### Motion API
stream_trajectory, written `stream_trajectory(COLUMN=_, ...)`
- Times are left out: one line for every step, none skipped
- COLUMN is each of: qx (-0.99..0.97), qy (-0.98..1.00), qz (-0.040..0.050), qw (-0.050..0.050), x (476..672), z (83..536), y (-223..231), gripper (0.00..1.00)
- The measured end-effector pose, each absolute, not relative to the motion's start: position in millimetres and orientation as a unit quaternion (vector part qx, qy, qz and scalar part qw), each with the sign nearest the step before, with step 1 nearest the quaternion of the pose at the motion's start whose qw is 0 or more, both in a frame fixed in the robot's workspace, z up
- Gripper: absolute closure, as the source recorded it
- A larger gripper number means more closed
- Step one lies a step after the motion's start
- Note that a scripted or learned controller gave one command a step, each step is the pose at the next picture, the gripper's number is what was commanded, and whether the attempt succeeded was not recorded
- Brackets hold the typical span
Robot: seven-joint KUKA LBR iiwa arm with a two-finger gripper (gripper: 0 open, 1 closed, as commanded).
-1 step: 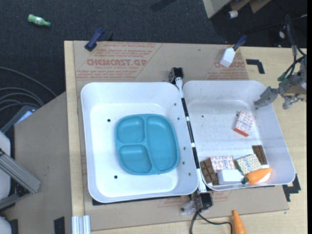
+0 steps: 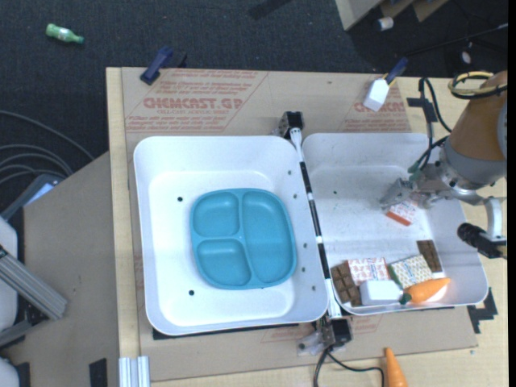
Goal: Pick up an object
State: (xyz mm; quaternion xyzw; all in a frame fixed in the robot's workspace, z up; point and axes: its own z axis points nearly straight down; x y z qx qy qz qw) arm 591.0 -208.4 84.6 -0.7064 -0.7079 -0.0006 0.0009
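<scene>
The pincer [image 2: 401,193] hangs low over a flat red-and-white packet [image 2: 401,213] (open or closed, I cannot tell); it could slide off something so thin

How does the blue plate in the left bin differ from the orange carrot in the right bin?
The blue plate is wide, flat and split into three compartments; the carrot is small, slim and tapered. The plate lies alone in the middle of the left bin; the carrot lies crowded among small packets at the near edge of the right bin. The claw hovers in the carrot's bin, not the plate's. Both lie flat, untouched.
</scene>
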Motion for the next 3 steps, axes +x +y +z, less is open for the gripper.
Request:
stream_trajectory(qx=-0.706, qy=-0.708, qz=-0.0004, qw=0.000, x=591.3, z=95, y=-209, gripper=1.00)
stream_trajectory(qx=-0.707, qy=-0.708, qz=0.0001, qw=0.002, x=550.3, z=153, y=-107, gripper=1.00)
stream_trajectory(qx=-0.707, qy=-0.707, qz=-0.0005, qw=0.000, x=583.0, z=216, y=-39, gripper=1.00)
